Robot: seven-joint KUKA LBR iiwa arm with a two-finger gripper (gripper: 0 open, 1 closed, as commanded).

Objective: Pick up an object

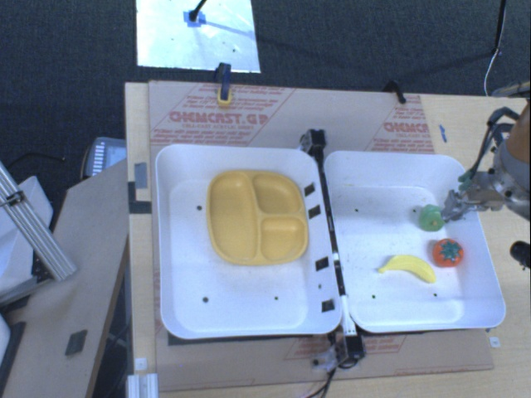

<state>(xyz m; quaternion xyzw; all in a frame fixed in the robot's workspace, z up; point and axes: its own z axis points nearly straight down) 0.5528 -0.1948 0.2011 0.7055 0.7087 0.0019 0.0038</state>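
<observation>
Green ball [430, 217] is my likely target: it sits in the right bin [398, 309], toward the far right side, with the gripper [455, 208] right against its right flank. From this angle I cannot tell how the gripper's tips are set, or whether anything is actually caught in them, so I won't count the ball as held.

Just nearer the camera than the ball is the tomato [447, 253], close but apart from it, and left of the tomato lies the banana [408, 267], also clear of the ball. Further left of the ball, across the divider, the left bin [178, 305] carries a yellow tray [255, 216], well away from the work.

As I judge it, the step in hand is closing on the ball. To do it well I want the tips straddling the ball's widest part, not pressing on one side, because a round, smooth thing like this will likely roll left across the bin floor if nudged. I'd want the approach low enough to get below its middle, yet short of scraping the floor. The bin wall to the right of the ball leaves the wrist little room, so I'd keep the lift straight up and watch that the tomato isn't clipped.
</observation>
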